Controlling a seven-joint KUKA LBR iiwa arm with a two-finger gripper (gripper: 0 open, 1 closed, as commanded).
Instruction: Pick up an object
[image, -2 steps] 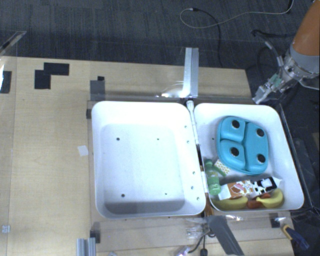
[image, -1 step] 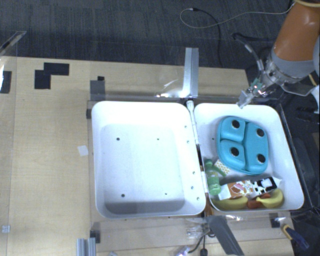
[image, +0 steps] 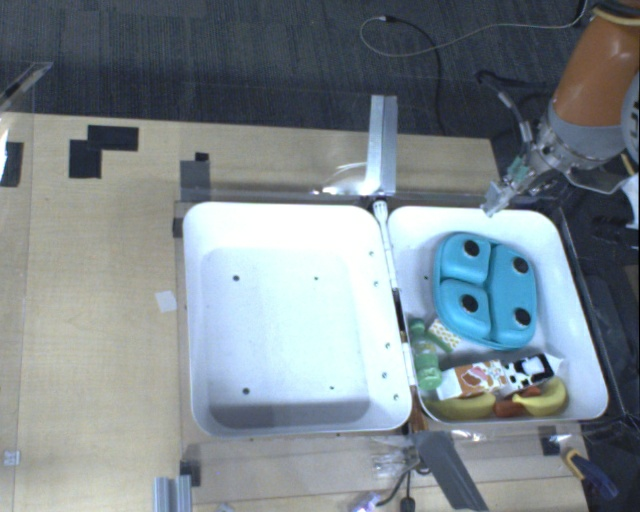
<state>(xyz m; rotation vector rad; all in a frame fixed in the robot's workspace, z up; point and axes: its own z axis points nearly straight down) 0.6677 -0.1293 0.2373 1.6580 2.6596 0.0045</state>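
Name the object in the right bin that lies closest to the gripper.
The blue four-dimpled tray. It fills the bin's upper part, nearest the gripper; the green bottle, carton and banana lie along the far bottom edge.

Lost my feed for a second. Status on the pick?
Gripper above right bin's far rim, holding nothing seen. Blue tray, carton, banana in bin. Path unobstructed.

Blue tray (image: 487, 288) glossy plastic; white bins (image: 205, 300) smooth matt plastic; bench (image: 90, 330) pale wood-look.

Arm (image: 598, 75): cut off by top and right edges. Carton (image: 497, 376), right bin's near edge: print too small to read.
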